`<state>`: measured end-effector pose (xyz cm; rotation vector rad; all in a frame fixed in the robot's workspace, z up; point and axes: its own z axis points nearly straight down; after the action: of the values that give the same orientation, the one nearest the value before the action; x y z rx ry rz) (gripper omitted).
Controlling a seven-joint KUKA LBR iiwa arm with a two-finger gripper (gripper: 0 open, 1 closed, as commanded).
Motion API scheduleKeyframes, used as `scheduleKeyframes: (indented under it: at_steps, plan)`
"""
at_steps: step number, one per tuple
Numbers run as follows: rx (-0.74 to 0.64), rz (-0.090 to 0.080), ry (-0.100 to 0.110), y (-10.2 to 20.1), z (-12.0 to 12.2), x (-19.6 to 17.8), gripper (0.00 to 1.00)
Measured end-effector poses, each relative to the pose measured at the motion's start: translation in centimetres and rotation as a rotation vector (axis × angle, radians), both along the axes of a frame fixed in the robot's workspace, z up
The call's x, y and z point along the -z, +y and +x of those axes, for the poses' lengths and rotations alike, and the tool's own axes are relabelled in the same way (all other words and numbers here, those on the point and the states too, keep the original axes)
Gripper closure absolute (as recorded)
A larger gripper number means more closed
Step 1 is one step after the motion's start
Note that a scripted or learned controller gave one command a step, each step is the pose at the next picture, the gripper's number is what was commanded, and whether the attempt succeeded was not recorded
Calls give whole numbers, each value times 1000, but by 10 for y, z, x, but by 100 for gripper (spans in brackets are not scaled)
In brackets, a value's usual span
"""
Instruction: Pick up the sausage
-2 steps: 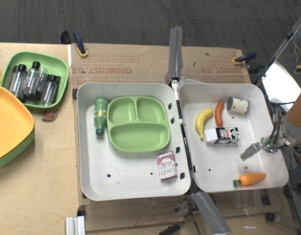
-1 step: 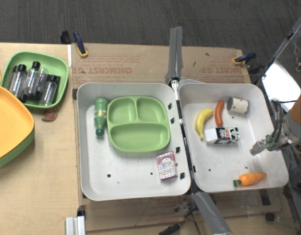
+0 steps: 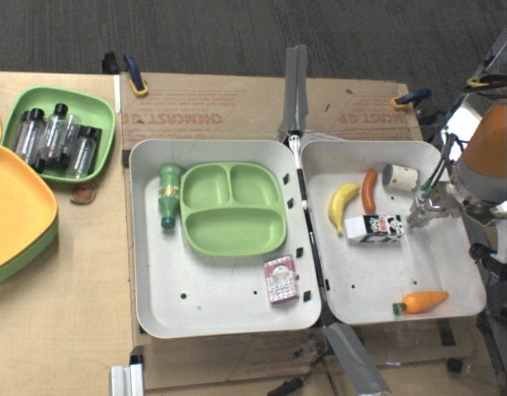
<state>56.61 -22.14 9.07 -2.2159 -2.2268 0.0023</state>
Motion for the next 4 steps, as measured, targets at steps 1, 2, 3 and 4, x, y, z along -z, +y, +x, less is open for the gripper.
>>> scheduleKeyframes:
  at_steps: [1,2,3,4]
  plan:
    - [87,-1,-2,5,93,-53,100]
    - [-88,0,0,10,45,-8,100]
    - [-275,1,-1,-1,0,-1,100]
    - [-178,0,-2,22,57,-1,100]
